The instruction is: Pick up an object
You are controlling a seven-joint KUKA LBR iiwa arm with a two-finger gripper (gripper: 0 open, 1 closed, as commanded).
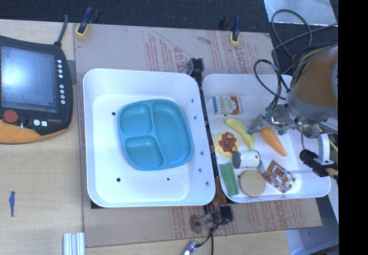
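carrot [273, 140] | orange, tapered, lying tilted | I see it in right bin [310, 193], beside banana [240, 131]

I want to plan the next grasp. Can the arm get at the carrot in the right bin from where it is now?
Probably yes. The carrot lies uncovered beside the gripper, with bare floor of the right bin on its far side; the banana is close but apart.

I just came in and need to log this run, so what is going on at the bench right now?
The KUKA arm reaches in over the right bin, which holds toy food. Its gripper hangs by the top of the carrot, next to the banana; nothing is visibly lifted. The left bin holds a blue divided plate.
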